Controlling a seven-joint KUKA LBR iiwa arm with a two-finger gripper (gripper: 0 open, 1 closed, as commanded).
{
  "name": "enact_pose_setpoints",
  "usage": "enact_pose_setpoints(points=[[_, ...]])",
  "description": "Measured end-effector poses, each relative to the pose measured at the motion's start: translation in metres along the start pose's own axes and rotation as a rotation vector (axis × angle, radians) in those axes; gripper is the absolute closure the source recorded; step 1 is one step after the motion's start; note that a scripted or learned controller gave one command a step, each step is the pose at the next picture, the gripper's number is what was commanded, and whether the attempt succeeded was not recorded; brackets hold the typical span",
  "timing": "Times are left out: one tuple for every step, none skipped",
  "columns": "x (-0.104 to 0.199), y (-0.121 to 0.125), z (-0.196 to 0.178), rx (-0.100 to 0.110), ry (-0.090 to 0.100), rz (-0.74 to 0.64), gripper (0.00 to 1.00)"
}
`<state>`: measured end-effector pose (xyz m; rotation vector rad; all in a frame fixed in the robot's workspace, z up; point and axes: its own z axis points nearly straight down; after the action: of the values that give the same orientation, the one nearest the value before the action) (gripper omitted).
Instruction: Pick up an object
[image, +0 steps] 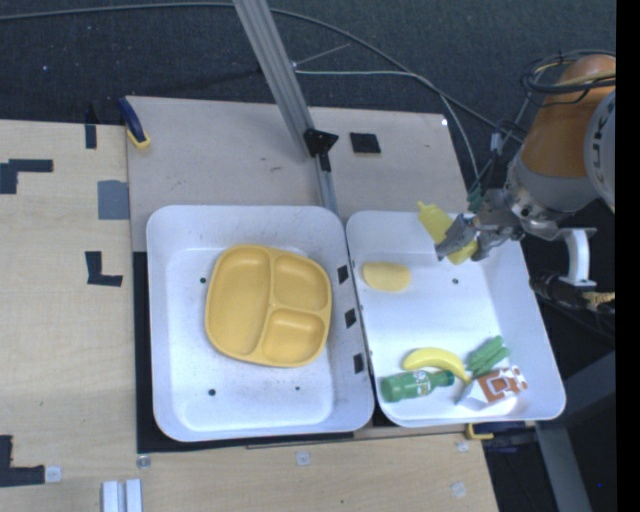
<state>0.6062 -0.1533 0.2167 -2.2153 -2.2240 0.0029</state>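
Gripper (462, 245) closed on yellow bottle (437, 222), its long axis running up-left from the fingers, over right bin (520, 300).

- You've got two white bins: left bin (160, 330), right bin (530, 330).
- One yellow divided plate (268, 304).
- One banana (436, 361).
- One green bottle (412, 385).
- One pale yellow lump (386, 277).
- One yellow piece (434, 220) by the gripper (462, 243).
- One small red-and-white carton (498, 384).
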Motion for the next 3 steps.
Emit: enact_pose_setpoints(points=[[0.048,-0.011,-0.009,-0.001,0.0,0.0,1.0],[0.095,-0.018,-0.016,-0.001,0.001,-0.002,1.0],[0.144,-0.015,-0.013,-0.001,0.001,-0.002,1.0]])
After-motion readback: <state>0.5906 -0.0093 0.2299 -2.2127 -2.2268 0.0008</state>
